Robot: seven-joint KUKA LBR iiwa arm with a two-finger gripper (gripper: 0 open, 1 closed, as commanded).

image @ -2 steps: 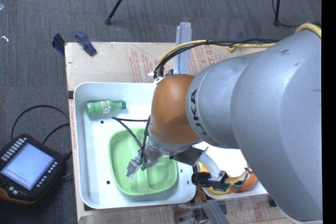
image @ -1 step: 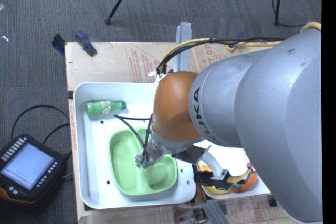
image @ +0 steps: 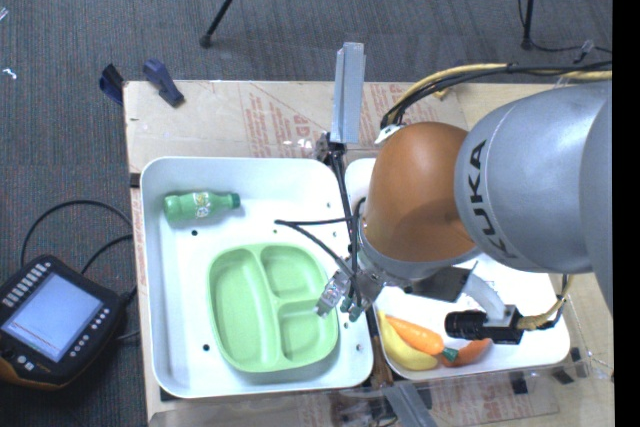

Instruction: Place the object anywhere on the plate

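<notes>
A light green divided plate (image: 262,315) lies in the left white bin (image: 168,315), toward its front right. A green bottle (image: 200,204) rests on its side at the back left of that bin, apart from the plate. My gripper (image: 341,297) hangs just over the plate's right rim, near the wall between the two bins. I see nothing held in it. The orange wrist band and grey arm cover most of the right bin (image: 560,347).
In the right bin's front lie a carrot (image: 415,335), a yellow banana (image: 405,354) and another small orange piece (image: 476,350). A grey upright post (image: 349,95) stands behind the bins. A teach pendant (image: 55,313) lies on the floor at the left.
</notes>
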